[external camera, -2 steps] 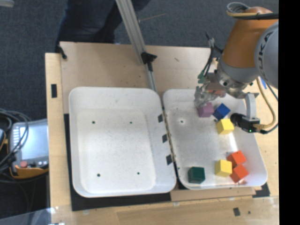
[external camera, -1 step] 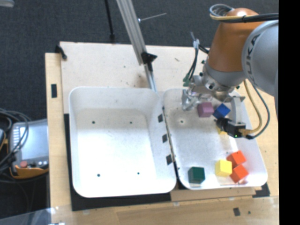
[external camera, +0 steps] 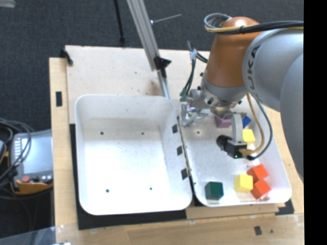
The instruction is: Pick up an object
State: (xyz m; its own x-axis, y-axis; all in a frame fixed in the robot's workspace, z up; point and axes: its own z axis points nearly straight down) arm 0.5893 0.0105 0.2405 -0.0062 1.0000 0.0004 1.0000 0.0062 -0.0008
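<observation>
Grey casing of a small control box is sitting off the bench's left edge, with cables trailing beside it. Next to it, the pale wooden bench is carrying the left bin, whose white floor is showing a few dark specks. An aluminium pole is slanting down from the top of the view towards the rim where the two bins are meeting.

Just right of that shared rim, the gripper is hanging over the upper left corner of the right bin. It is tucked under the orange band of the arm, and whether it is open or closed cannot be told from here; nothing is showing in its grasp.

The objects are all lying in the right bin. A green cube is resting near the front rim. A purple block is peeking out under the wrist, with a blue piece just beside it. A black camera unit on the arm is glowing with a small green light. A small yellow cube is sitting right of it. Near the front right corner, a larger yellow cube is lying beside two orange cubes.
</observation>
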